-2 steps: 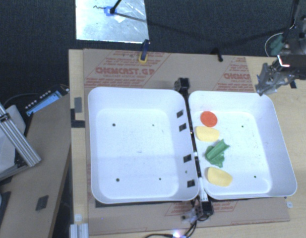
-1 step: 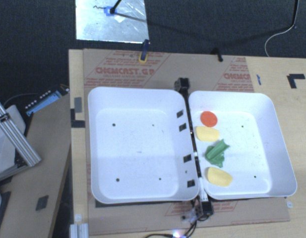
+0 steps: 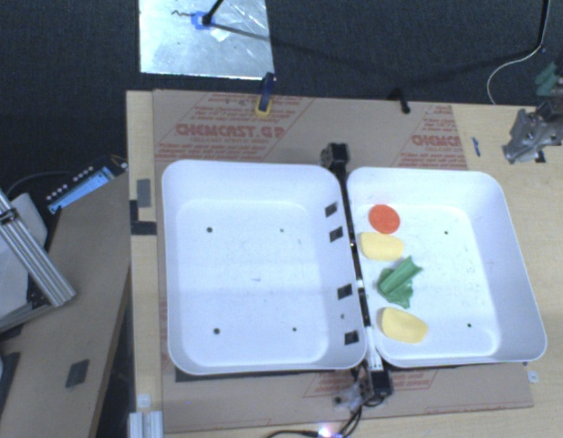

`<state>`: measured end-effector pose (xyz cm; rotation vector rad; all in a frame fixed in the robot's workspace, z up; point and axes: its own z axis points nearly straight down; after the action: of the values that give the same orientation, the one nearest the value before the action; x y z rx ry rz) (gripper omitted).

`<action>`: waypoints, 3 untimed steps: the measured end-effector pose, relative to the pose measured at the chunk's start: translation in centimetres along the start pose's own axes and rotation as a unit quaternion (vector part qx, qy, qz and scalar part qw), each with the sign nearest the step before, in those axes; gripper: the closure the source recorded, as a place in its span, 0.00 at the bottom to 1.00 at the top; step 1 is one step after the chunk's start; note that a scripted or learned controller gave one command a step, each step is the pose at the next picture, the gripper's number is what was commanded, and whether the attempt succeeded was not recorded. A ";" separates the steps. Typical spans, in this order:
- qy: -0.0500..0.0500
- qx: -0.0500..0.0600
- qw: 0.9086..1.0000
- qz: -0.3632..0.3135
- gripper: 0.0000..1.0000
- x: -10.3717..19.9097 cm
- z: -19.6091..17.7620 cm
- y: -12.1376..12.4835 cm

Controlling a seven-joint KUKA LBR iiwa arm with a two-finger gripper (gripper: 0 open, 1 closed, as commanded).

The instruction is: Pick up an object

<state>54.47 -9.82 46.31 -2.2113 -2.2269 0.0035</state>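
Along the left side of the right bin (image 3: 500, 245) lie several small objects. An orange round piece (image 3: 383, 217) is farthest back, with a pale yellow piece (image 3: 381, 245) just in front of it. Then come a green leafy-looking piece (image 3: 400, 279) and a second yellow piece (image 3: 403, 326) nearest the front. My gripper (image 3: 535, 137) is a grey metal shape at the view's right edge, beyond the right bin's back right corner and well away from all the objects. Nothing is seen held in it.
The left bin (image 3: 254, 263) sits beside the right one, joined by a black hinged divider (image 3: 347, 263). Both rest on a cardboard sheet (image 3: 235, 126). A silver foil square (image 3: 204, 26) lies at the back, and a cable (image 3: 518, 57) loops near my gripper.
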 end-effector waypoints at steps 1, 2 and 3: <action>-0.002 -0.003 1.000 0.007 1.00 -8.2 0.8 -1.2; 0.002 0.003 1.000 0.000 1.00 -2.9 14.3 0.7; 0.002 0.004 1.000 -0.002 1.00 5.6 25.0 -2.6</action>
<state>51.73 -4.20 21.34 -2.2019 -2.2241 0.0065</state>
